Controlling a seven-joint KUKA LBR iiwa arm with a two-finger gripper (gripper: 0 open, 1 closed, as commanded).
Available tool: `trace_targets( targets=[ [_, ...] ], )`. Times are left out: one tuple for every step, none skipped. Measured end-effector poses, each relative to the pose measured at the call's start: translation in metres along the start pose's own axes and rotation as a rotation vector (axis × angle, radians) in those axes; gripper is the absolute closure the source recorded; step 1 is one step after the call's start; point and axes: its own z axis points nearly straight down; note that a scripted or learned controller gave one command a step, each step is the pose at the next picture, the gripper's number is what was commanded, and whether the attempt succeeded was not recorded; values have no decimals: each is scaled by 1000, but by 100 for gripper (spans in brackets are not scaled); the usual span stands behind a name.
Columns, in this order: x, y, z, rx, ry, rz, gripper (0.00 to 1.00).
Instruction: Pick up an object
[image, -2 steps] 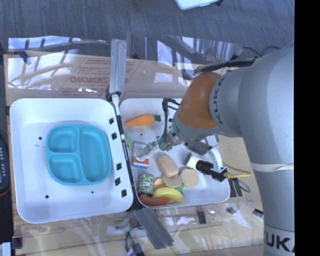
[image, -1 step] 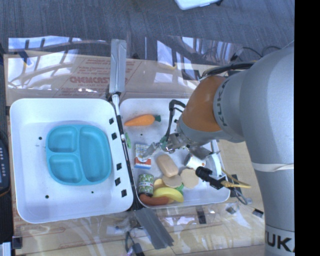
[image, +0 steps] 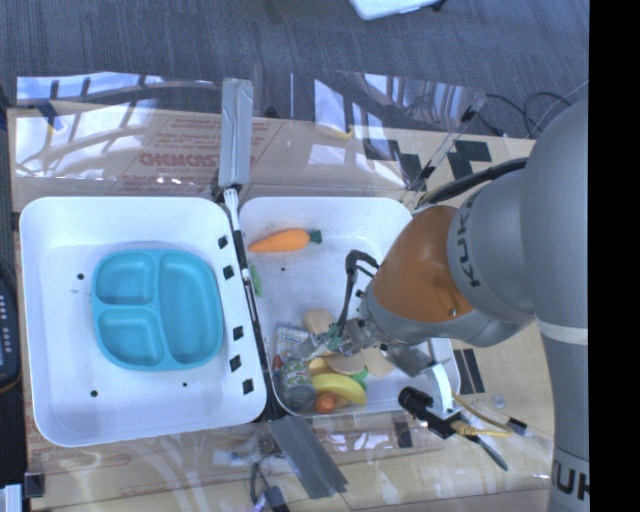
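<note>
Two shallow white bins sit side by side on a wooden bench (image: 330, 150) covered with glossy plastic sheeting, and dark ribbed carpet (image: 250, 35) lies beyond its far edge. The left bin (image: 50, 300) holds a turquoise divided plate (image: 157, 308) near its middle. In the right bin (image: 370, 225) a toy carrot (image: 281, 240) lies alone near the far edge, close to the left wall. A heap of small things crowds the near left corner: a banana (image: 340, 387), a small orange ball (image: 326, 403), a crinkled clear wrapper (image: 292, 358) and a pale round piece (image: 318, 322). The gripper (image: 335, 343) hangs right over that heap, at the end of the grey arm (image: 540, 250) with its orange band (image: 425, 270); I cannot tell how its claw stands or whether it has hold of anything.
</note>
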Motion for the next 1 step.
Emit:
trace_targets(
  targets=[
    [-7, 42, 2, 8, 1, 138, 0]
  ],
)
